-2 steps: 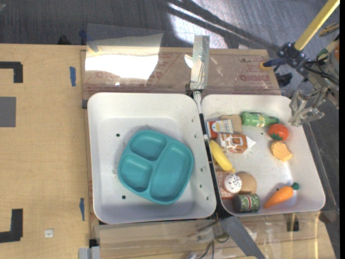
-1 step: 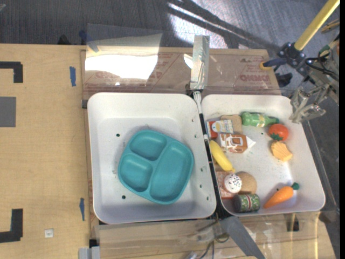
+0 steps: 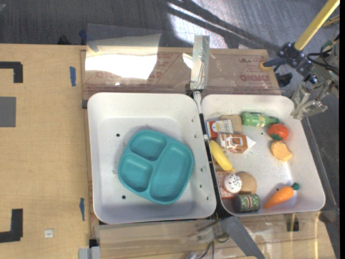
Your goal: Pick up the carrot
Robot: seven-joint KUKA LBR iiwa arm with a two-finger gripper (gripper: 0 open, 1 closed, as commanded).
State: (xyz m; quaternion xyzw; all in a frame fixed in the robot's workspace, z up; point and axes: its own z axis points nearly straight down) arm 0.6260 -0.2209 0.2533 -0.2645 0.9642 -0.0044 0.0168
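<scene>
A: What is laid out on the bench [image 3: 38,161]?

B: Two shallow white bins are seen side by side. In the left bin [image 3: 102,117] a teal divided plate [image 3: 156,166] is set. In the right bin [image 3: 307,161] toy foods are scattered.

A: Where is the carrot found?

B: The carrot [image 3: 280,195] is seen near the front right corner of the right bin, lying flat, its green top pointed up and to the right. A small dark can [image 3: 247,202] is placed just to its left, apart from it.

A: What else is held in that bin?

B: A banana [image 3: 220,155], a green bottle [image 3: 257,119], a tomato [image 3: 278,131] and a small carton [image 3: 234,142] are found farther back.

A: And the gripper?

B: The gripper [image 3: 307,102] is seen at the right bin's far right corner, well apart from the carrot. Nothing is seen between its fingers; their spread cannot be told.
</scene>
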